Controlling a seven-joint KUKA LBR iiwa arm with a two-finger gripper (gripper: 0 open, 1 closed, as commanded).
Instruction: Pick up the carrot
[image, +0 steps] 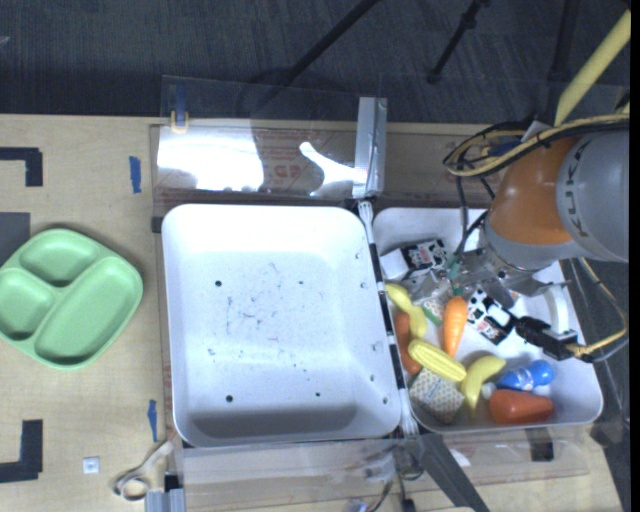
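We look down on a pale wooden tabletop (80, 420) marked with black corner brackets and bits of blue tape (134, 173). Beyond its far edge lies dark carpeted floor (100, 50), crossed by thin black stand legs (330, 45). Light glares off a clear panel (250, 150).

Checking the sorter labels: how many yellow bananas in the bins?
2, both in the right bin: one banana by its left wall, another banana lower, beside the corn. More may be buried.

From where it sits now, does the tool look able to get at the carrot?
Probably yes: the tool sits right above the carrot, whose top lies uncovered in the right bin, though a banana crowds its lower end.
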